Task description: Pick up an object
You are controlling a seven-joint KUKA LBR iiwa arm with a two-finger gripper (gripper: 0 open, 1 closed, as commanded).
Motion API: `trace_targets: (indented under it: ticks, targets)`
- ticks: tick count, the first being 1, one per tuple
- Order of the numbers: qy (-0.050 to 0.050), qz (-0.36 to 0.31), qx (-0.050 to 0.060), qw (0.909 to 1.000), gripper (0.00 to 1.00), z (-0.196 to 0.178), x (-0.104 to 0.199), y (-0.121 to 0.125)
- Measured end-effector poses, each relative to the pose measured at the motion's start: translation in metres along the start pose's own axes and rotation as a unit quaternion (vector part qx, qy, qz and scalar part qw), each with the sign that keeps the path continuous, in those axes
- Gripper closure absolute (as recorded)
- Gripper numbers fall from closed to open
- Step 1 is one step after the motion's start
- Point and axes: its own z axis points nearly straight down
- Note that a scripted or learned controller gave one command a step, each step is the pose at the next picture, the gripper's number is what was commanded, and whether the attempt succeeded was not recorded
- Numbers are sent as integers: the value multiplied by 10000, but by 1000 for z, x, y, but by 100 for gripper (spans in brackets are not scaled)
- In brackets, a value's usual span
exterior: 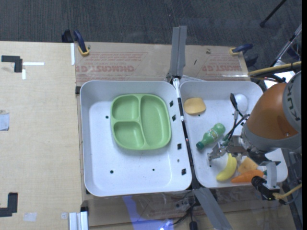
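On the worktop, the left bin holds a green divided plate, while in the right bin the gripper, fingers released, hovers between a green bottle and a banana.

Looked like a robotics lab setup; plywood bench with clamps holding cardboard, two white bins, dark carpet, probably a tripod leg at the corner.
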Motion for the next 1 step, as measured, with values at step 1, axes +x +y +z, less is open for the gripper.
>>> trace_targets:
  ticks: [1]
  targets:
    - [-6, 29, 29, 10000, 100, -5, -2, 0]
